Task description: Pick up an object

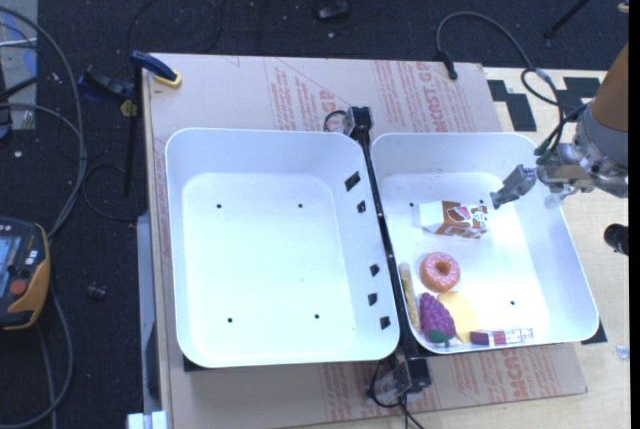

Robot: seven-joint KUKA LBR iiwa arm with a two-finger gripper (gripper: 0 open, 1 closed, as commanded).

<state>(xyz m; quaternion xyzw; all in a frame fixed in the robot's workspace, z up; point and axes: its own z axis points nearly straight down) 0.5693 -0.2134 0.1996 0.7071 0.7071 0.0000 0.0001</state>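
The right bin (560,247) holds several small objects. A white and brown carton (456,217) lies on its side near the bin's middle. Below it sit a pink-glazed donut (440,270), a purple bunch of grapes (436,315) and a flat yellow piece (455,301). A tan stick (408,292) lies along the bin's left wall. A small white, purple and red box (503,336) rests at the front rim. My gripper (530,191) hangs over the bin's upper right part, just right of the carton and apart from it. It is open with nothing between its fingers.
The left bin (200,217) stands beside the right one, with a black divider (375,227) between them. Both rest on a cardboard sheet (400,87). Cables and a yellow-handled clamp (155,69) lie at the bench's far left corner.
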